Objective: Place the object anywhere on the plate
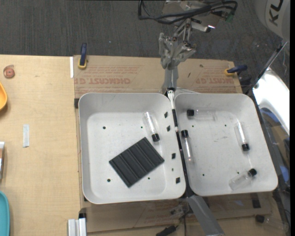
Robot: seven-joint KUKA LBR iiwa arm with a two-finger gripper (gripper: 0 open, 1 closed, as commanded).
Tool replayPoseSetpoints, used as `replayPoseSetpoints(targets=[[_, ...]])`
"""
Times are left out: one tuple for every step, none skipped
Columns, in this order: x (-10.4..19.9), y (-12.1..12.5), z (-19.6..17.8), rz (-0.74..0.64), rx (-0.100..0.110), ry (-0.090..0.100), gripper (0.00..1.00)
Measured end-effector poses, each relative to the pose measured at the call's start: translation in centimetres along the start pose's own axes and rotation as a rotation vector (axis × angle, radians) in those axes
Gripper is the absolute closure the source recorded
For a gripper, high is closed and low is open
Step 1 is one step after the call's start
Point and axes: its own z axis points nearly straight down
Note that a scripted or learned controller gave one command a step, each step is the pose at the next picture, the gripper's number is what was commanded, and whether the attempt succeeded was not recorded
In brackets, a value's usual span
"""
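Observation:
A black ribbed plate (136,162) lies flat in the left bin (92,138), turned at an angle toward its front. A clear tube with a black cap (150,126) lies in the same bin, just beyond the plate's far corner and apart from it. The right bin (262,138) holds several more clear capped tubes: one near the back (201,114), one along the left wall (186,146), one at the right (240,134), one at the front right (240,180). My gripper (171,63) hangs high behind the bins, above the seam between them, far from every tube.
Brown cardboard (120,76) lies under the bins, held by clamps (82,60) at the back corners. Cables (184,11) trail above the gripper. A wooden bench (37,138) with small items stretches to the left.

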Motion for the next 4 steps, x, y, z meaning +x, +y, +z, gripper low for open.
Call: replayPoseSetpoints(targets=[[-2.3, 0.7, 0.1, -0.158, -0.002, 0.000, 1.00], [-7.5, 2.5, 0.2, -0.319, -0.003, 0.000, 1.00], [-9.0, 3.0, 0.1, -0.537, -0.002, -0.001, 1.00], [-9.1, 3.1, 0.2, -0.755, -0.004, -0.001, 1.00]])
